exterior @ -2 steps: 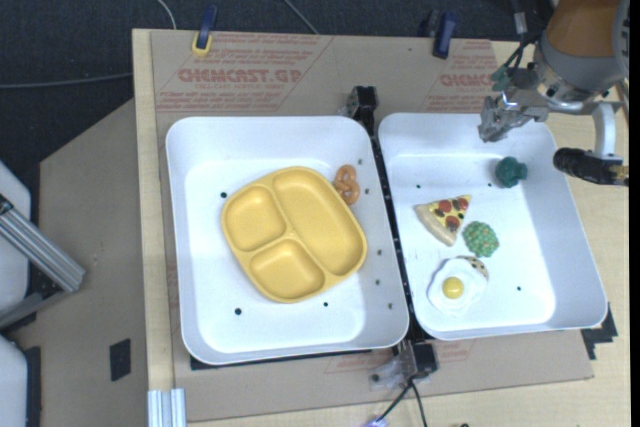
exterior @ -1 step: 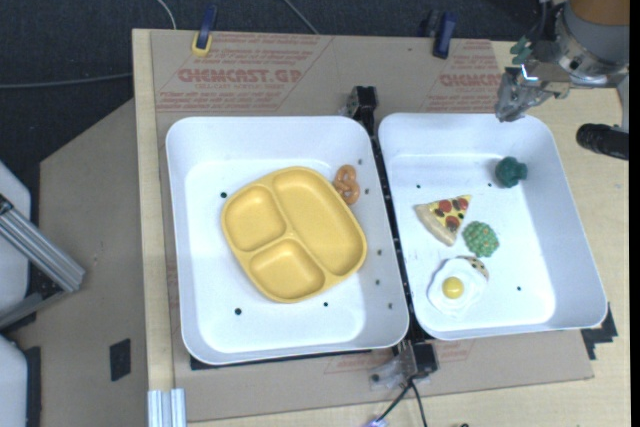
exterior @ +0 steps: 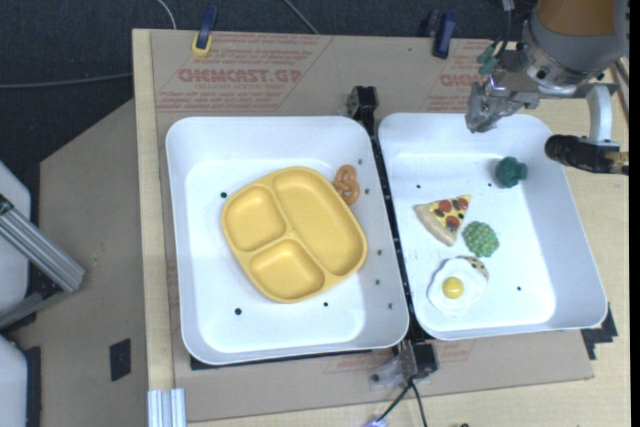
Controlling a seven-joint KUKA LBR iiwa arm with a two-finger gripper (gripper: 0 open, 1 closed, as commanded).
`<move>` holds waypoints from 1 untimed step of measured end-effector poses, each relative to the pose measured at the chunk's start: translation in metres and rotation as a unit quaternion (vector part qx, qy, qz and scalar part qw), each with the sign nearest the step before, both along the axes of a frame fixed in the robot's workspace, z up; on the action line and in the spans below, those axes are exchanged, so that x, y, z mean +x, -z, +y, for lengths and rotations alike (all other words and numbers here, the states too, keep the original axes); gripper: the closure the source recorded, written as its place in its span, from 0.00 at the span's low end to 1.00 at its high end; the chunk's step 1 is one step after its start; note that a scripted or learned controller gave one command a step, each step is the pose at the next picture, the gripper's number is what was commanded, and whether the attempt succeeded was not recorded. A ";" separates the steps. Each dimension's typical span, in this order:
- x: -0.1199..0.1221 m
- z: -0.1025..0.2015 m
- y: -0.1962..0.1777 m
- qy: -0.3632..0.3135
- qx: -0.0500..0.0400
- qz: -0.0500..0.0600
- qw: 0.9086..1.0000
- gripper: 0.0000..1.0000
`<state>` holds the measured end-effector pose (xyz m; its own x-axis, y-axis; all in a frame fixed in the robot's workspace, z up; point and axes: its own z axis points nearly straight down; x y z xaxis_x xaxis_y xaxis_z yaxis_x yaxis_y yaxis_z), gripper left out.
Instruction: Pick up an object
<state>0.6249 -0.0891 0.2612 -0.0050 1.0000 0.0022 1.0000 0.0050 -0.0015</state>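
The hand (exterior: 487, 118) hangs over the far edge of the right bin (exterior: 560, 305), tips pointing down; from this slanted view I cannot tell how wide it stands, and nothing shows between its tips. The candidates all lie in the right bin: a small dark green piece (exterior: 510, 172) nearest the hand, just to its right and nearer; a pizza slice (exterior: 444, 216) toward the bin's middle; a light green bumpy piece (exterior: 481, 238) just right of the slice; and a fried egg (exterior: 455, 286) at the near side, touching or nearly touching the bumpy piece. A pretzel-like piece (exterior: 347, 183) sits in the left bin (exterior: 190, 215) against the yellow divided tray (exterior: 292, 233). The dark green piece looks the best choice, being close and standing well apart from its neighbours. To do it well, centre the hand squarely above it before descending, and go low enough to grip its sides. The flat slice and egg would likely slip out, and the crowded pair risks nudging one another.
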 end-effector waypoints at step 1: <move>-0.021 0.054 0.017 0.000 0.000 0.001 1.000 1.00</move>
<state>0.6036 -0.0350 0.2442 -0.0047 1.0000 0.0022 1.0000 0.0047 -0.0043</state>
